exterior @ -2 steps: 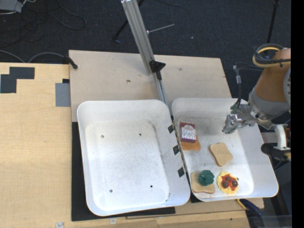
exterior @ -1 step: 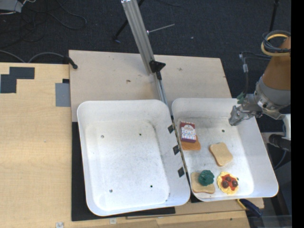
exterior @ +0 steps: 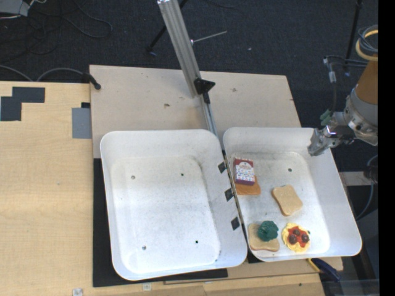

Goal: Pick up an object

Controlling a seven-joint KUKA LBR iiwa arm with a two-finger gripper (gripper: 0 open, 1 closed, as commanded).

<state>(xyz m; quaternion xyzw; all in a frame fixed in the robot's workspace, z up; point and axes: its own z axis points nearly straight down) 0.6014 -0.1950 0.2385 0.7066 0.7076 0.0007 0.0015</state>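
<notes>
The right bin (exterior: 321, 184) holds several toy foods. A red-labelled packet on an orange slab (exterior: 245, 175) lies near its left wall. A tan bread slice (exterior: 287, 200) rests mid-bin. Near the front sit a green lump on a bread slice (exterior: 267, 235) and a yellow piece with red dots (exterior: 297, 237). My gripper (exterior: 319, 143) hovers over the bin's far right corner, apart from all the objects, with nothing seen in it. The arm's orange band (exterior: 370, 82) is at the right edge.
The left bin (exterior: 160, 202) stands beside the right one, joined by black clips (exterior: 226, 193). A slanted aluminium bar (exterior: 183, 48) rises behind the bins over a tan board (exterior: 247, 103). A wooden benchtop (exterior: 43, 190) lies to the left.
</notes>
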